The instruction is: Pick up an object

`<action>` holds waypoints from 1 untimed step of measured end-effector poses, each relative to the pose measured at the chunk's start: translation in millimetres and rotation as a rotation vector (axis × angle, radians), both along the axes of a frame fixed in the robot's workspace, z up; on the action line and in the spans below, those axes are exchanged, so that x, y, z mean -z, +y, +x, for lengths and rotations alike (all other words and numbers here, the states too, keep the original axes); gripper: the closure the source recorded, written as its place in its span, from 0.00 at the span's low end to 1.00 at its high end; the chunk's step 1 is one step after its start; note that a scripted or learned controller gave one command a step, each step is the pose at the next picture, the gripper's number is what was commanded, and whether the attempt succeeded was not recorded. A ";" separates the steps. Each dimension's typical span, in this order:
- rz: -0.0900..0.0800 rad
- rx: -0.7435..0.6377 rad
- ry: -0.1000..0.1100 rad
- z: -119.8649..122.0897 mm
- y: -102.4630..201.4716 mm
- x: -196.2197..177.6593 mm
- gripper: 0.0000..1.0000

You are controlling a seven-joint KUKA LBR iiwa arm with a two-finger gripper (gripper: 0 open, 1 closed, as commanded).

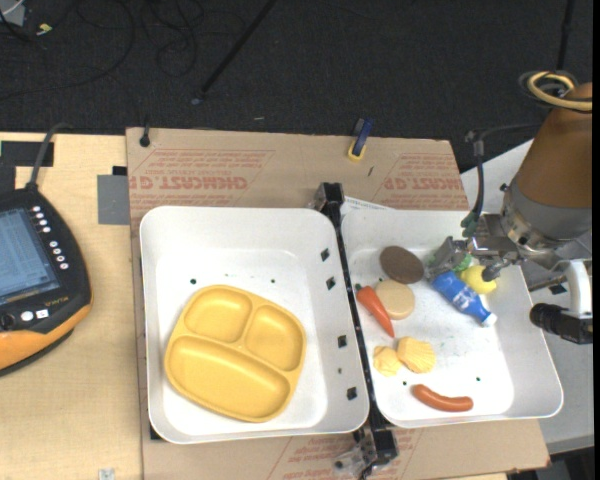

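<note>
Whether the jaws are open or closed cannot be told; they hang over the right bin (540,393), a blue bottle (462,298) just beneath.

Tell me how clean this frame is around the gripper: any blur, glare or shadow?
Camera view: even lighting, soft shadows; the gripper looks slightly smeared above the blue bottle; the white bin is bright, not blown out; the background is dark.
</note>
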State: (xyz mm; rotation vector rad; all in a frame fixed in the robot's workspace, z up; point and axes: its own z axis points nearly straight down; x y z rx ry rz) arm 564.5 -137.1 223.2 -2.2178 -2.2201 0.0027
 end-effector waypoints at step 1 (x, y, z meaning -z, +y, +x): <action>0.001 0.000 0.002 -0.2 -1.0 -9.7 1.00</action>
